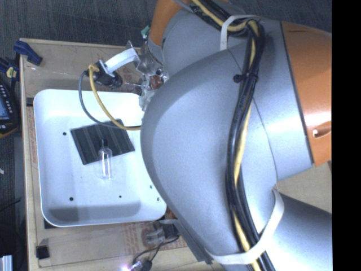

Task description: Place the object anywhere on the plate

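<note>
A dark ribbed plate (pixel 101 141) lies flat in the left white bin (pixel 56 202), tilted a little against the bin's sides. A small clear tube (pixel 105 161) lies with its upper end on the plate's near edge and its lower end on the bin floor. My gripper (pixel 148 82) is at the bin's far right corner, up and right of the plate, partly hidden by the grey arm. It is well apart from the tube, and nothing shows in its grasp.
The arm's grey body (pixel 225 151) covers the right half of the view. A yellow cable (pixel 84 103) loops over the bin's far side from a black connector (pixel 108 79). A blue clamp (pixel 27 52) sits at the bench's far left corner.
</note>
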`<act>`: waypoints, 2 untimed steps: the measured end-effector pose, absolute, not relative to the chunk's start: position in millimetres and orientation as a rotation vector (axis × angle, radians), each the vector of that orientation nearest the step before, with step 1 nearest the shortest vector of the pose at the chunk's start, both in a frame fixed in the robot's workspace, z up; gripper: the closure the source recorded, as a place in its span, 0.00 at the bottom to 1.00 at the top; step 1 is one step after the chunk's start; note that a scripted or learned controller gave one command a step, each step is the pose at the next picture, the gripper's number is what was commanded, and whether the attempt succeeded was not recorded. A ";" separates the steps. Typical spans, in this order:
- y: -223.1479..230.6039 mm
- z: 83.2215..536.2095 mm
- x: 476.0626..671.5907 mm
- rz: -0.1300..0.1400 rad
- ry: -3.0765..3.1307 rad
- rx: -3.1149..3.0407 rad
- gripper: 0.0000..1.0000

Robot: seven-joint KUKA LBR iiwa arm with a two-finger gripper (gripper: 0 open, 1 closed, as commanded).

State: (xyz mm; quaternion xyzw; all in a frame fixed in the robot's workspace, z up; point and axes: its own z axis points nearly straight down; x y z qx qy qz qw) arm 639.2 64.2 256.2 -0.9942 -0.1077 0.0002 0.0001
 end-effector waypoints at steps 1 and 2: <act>84.2 362.7 638.4 0.003 -0.734 -3.051 1.00; 34.3 378.6 632.2 0.016 -0.973 -2.979 1.00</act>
